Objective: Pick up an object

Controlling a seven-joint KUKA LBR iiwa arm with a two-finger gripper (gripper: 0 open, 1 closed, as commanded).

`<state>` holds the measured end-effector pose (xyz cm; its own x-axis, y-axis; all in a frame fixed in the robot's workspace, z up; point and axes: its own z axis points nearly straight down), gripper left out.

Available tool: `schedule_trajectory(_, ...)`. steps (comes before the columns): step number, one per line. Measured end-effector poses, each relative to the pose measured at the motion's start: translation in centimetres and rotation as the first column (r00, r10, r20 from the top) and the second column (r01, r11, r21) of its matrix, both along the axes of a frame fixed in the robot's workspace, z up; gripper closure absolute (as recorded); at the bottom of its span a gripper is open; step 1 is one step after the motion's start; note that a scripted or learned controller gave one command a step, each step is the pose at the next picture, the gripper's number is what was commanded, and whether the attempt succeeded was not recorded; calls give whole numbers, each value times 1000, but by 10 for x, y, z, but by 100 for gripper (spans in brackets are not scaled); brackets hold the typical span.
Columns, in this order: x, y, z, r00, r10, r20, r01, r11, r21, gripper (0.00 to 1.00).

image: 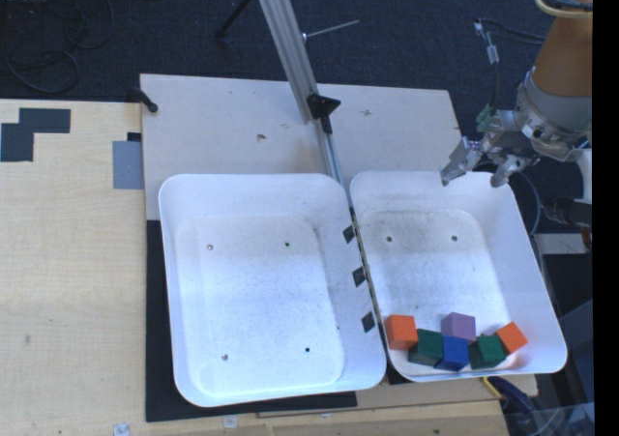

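Note:
Several small blocks lie bunched along the near edge of the right bin point(513, 231): an orange block point(400, 331), a purple block point(458, 326), a blue block point(453, 352), two dark green blocks point(425, 348) point(486, 351) and a second orange block point(512, 336). My gripper point(477, 169) hangs over the far right corner of that bin, well away from the blocks. Its two fingers stand apart with nothing between them.
The left bin point(193, 231) sits beside the right one, with black clips point(359, 275) along the shared edge. A slanted aluminium rail point(290, 47) rises behind the bins. Wooden bench surface point(68, 260) lies to the left.

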<state>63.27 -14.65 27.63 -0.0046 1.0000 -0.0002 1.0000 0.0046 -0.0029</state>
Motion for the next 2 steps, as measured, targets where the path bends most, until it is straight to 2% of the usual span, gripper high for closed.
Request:
schedule_trajectory(1,0,0,0,1000,0,0,0,1000,0,0)
schedule_trajectory(2,-79,-10,43,1000,-6,2,6,1000,1,0)
